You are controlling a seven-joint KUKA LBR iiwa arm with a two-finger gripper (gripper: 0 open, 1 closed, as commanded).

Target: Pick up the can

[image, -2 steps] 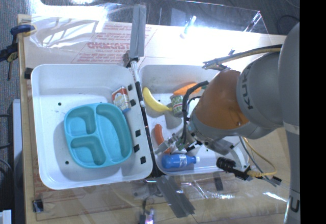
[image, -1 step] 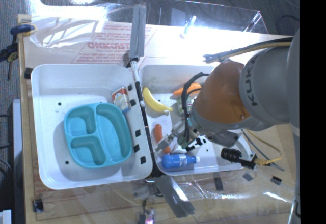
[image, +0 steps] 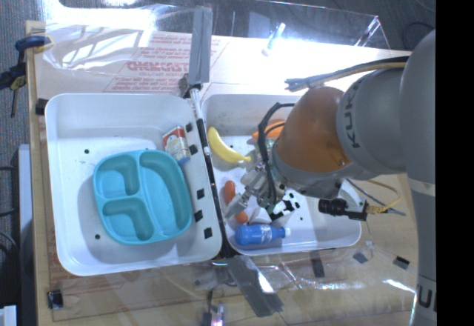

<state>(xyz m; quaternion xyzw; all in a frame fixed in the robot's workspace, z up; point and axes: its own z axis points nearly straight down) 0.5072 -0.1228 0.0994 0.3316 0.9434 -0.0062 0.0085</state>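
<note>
Can [image: 176, 144] is the target here, a small red-and-white tin lying in the left bin [image: 67, 139] hard against that bin's right wall, just off the upper right corner of the blue divided tray [image: 141, 195], and it seems to be tipped on its side, though it is small in the view and partly tucked behind the wall's rim. That spot looks awkward for a two-finger grasp, since the wall on one side and the tray on the other leave little room for fingers to come down around it. The divider [image: 201, 176] where the two bins meet separates it from the gripper [image: 252, 191], which hangs low over the right bin [image: 326, 239], close to that bin's left wall, under the orange band [image: 311, 135] and the grey bulk of the arm [image: 385, 124]. Its fingers are lost among the metal parts and clutter beneath it, so whether they are spread or pressed together cannot be told, and nothing is visibly pinched. Around it lie a yellow banana [image: 224, 148] toward the far left corner of the right bin, a small orange piece [image: 229, 189] near the left wall, a black-and-white spotted item [image: 285, 206] and a blue bottle [image: 261, 235] on its side along the near edge. Judged from this, the arm is working over the wrong bin and would need to cross the divider to reach its target.
</note>
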